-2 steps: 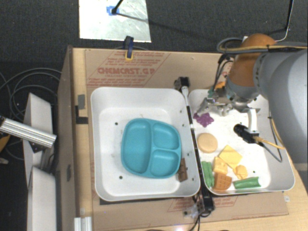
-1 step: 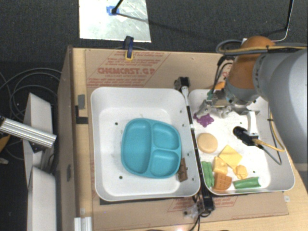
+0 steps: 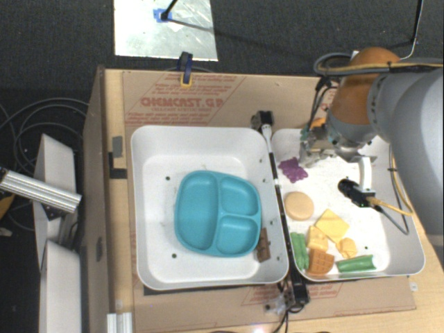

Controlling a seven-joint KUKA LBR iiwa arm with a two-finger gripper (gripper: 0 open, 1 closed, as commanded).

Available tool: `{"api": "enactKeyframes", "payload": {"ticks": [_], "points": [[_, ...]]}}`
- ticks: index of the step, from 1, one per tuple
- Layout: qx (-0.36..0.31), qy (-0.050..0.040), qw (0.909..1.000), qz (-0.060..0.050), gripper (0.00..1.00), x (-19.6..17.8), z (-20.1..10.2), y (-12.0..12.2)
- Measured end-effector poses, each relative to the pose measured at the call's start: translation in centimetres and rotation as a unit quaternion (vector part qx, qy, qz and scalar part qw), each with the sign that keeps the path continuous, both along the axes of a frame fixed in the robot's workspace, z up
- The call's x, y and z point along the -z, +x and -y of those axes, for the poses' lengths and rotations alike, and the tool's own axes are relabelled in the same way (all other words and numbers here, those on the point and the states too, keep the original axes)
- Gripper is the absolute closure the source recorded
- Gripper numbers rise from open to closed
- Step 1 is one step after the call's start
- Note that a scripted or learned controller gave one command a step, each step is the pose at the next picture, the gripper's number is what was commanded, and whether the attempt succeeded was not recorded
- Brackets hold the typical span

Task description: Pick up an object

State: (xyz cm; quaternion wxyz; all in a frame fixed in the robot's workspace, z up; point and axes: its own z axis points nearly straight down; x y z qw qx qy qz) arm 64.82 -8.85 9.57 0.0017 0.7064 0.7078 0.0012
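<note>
The gripper (image 3: pixel 310 155) hangs low in the right bin (image 3: pixel 406 255), just beside a purple piece (image 3: pixel 293 170). Its state cannot be told, perhaps touching it. A tan disc (image 3: pixel 300 205) lies below.

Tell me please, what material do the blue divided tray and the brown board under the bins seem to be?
The blue divided tray looks like moulded plastic: one even colour, rounded compartments, soft sheen. The brown board looks like matte cardboard, judging by its flat tan surface and red printed lettering.

- Even overhead light is brightening both white bins (image 3: pixel 208 141); shadows are staying faint.
- Glare is flashing off the foil sheet (image 3: pixel 166 19) at twelve o'clock.
- Slight softness is blurring details.
</note>
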Motion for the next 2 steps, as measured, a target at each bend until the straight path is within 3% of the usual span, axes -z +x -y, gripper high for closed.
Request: {"api": "enactKeyframes", "payload": {"ticks": [1,2], "points": [[0.001,0.0003,1.0000,-0.001,1.00,-10.92,0.17,-2.90],[0.000,-0.0001,1.0000,-0.001,0.00,-10.68,0.18,-2.78]]}}
